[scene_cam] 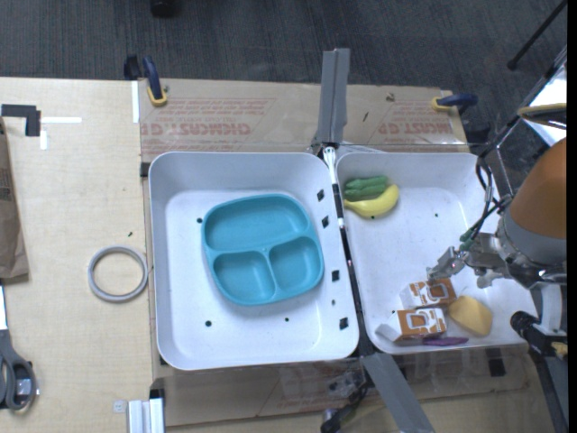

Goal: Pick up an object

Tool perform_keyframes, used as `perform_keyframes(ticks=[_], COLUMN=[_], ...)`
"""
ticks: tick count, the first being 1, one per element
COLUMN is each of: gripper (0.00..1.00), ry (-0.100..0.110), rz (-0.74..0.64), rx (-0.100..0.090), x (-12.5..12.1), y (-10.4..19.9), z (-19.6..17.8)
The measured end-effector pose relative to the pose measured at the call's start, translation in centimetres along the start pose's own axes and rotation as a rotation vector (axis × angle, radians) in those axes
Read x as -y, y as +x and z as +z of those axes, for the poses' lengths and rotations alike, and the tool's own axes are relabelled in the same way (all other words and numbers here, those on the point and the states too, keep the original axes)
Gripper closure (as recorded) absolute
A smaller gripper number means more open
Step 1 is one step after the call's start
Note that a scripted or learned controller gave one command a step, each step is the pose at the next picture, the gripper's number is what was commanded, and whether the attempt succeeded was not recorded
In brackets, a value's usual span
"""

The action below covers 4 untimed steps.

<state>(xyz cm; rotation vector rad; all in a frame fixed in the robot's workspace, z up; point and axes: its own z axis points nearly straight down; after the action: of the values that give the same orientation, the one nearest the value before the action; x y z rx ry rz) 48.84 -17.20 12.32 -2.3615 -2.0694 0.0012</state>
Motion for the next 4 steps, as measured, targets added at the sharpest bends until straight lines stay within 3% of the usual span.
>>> perform_keyframes(ticks=[1, 2, 3, 4], gripper=[0.00, 0.00, 0.00, 0.00], ry=[-0.041, -0.033, -0.023, -0.007], rz=[-0.254, -0.347, -0.744, -0.758], rx=[0.014, 0.010, 0.014, 0.003], x=[0.0, 0.0, -2.9, -3.8], y=[2.1, -0.3, -4.7, -3.5], z=[1.7, 2.4, 1.7, 3.0])
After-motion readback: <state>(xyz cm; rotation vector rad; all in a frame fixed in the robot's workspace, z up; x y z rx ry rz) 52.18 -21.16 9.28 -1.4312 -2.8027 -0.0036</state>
